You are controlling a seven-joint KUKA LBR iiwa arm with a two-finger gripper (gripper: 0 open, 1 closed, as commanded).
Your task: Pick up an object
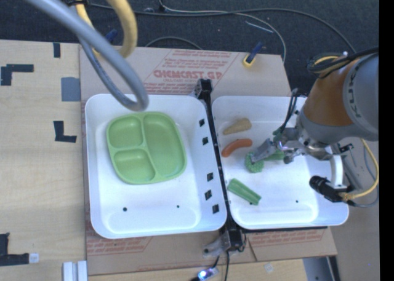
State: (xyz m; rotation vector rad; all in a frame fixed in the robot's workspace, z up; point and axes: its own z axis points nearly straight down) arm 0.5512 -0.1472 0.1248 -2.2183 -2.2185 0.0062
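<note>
The right bin (320,212) holds several small toy foods. A tan piece (237,126) lies near its back left, with an orange sausage (237,147) just in front of it. A leafy green piece (253,164) sits in the middle left, and a flat green piece (244,191) lies near the front left. My gripper (269,151) reaches in from the right, low over the bin. Its tip is right at the leafy green piece, touching or nearly touching its right side.
The left bin (101,212) carries a green divided plate (146,147). A black divider with clips (212,163) runs between the bins. A grey hose (104,64) and a yellow hose (120,9) cross above the back left. Cables trail behind the bins.
</note>
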